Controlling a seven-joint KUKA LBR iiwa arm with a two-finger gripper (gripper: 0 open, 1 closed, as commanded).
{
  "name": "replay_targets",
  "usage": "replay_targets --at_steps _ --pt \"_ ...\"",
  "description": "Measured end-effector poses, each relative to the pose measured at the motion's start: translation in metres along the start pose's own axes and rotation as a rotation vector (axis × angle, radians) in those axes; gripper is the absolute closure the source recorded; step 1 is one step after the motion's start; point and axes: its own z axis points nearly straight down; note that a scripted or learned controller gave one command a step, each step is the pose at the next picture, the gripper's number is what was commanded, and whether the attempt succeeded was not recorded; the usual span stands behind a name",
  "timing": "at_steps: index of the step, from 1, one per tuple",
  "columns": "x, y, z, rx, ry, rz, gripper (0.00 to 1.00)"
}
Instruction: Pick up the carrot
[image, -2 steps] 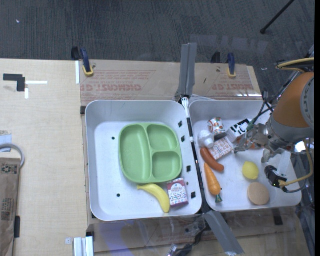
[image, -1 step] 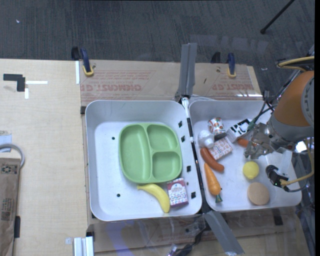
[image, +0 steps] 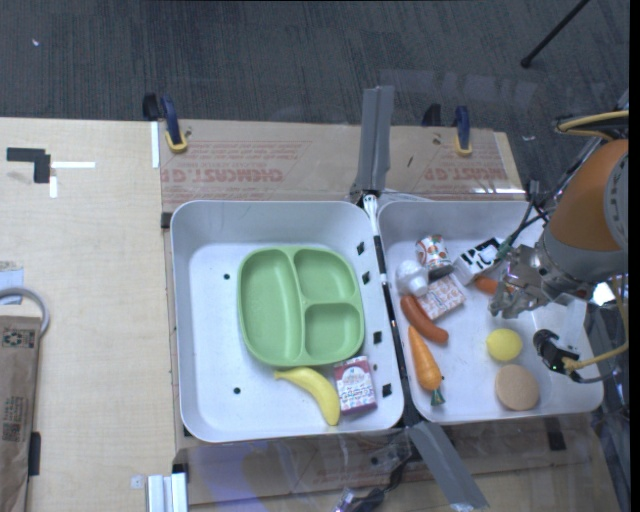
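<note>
The carrot (image: 424, 360) is orange with a small green tip and lies lengthwise in the right bin (image: 470, 415), near its left wall and front edge. My gripper (image: 508, 303) hangs over the right part of the same bin, well to the right of the carrot and slightly farther back. It sits just above a yellow lemon (image: 504, 345) and beside a small orange item (image: 486, 284). Nothing shows between the gripper and the carrot except bare bin floor.
A red sausage (image: 424, 316), a packet (image: 443, 297), a small can (image: 432, 250), a white box (image: 478, 257) and a tan round bun (image: 517, 387) share the right bin. The left bin (image: 200, 330) holds a green divided plate (image: 300, 305), a banana (image: 314, 391) and a small red box (image: 354, 386).
</note>
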Motion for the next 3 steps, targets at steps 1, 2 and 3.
replay_targets --at_steps 1,2,3 --pt "0.068 -0.039 -0.152 -0.017 0.002 0.377 1.0" --pt "0.087 -0.049 -0.097 -0.015 0.002 0.326 1.0" --pt "0.052 -0.107 -0.112 -0.016 0.001 0.089 1.0"
